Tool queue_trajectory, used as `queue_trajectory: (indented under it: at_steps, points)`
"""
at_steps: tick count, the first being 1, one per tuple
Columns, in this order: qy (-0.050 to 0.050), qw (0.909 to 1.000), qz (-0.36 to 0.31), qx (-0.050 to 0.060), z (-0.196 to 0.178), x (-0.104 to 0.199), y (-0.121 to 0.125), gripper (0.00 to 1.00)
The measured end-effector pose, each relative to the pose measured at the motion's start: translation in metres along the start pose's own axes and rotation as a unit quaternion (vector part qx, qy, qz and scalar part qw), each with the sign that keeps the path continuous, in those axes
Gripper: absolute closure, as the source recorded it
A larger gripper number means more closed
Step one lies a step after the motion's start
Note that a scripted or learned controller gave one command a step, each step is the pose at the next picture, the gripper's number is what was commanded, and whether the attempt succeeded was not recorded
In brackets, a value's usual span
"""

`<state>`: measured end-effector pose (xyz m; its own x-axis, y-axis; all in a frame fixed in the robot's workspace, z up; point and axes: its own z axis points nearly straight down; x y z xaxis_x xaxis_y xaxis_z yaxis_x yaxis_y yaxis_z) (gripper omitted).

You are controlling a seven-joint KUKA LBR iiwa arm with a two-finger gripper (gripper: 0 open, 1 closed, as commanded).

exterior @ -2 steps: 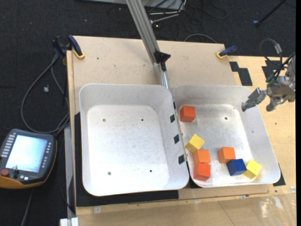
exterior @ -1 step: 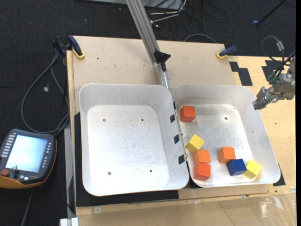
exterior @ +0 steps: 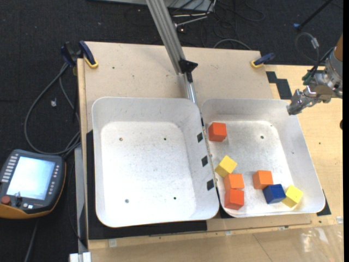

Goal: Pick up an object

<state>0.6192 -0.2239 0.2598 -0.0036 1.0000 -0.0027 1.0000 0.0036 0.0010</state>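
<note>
The right bin [exterior: 283, 141] holds several small blocks. An orange cube [exterior: 217, 131] sits alone near its far left. A yellow block [exterior: 226, 165] lies by the divider, with two orange blocks [exterior: 235, 181] [exterior: 234, 198] just below it. Toward the front right are another orange block [exterior: 263, 178], a blue block [exterior: 274, 193] and a yellow block [exterior: 293, 195]. My gripper [exterior: 299, 101] hangs above the bin's far right corner, away from all blocks, with nothing seen in it.
The left bin [exterior: 109, 119] sits beside the right one. A slanted metal pole [exterior: 166, 31] crosses the bench's far side. Clamps [exterior: 87, 56] [exterior: 263, 60] hold the board's back corners. A teach pendant [exterior: 30, 182] lies off the bench at left.
</note>
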Motion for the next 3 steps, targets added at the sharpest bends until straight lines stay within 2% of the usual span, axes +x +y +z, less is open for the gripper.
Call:
queue_trajectory:
  at_steps: [1,2,3]
  points:
    - [0.001,1.0,-0.001,0.002,0.116,0.001,0.047,1.0]
    - [0.0,1.0,0.0,-0.005,0.002,0.013,0.045,1.0]
    - [0.0,1.0,0.002,-0.003,-0.045,0.011,0.033,1.0]
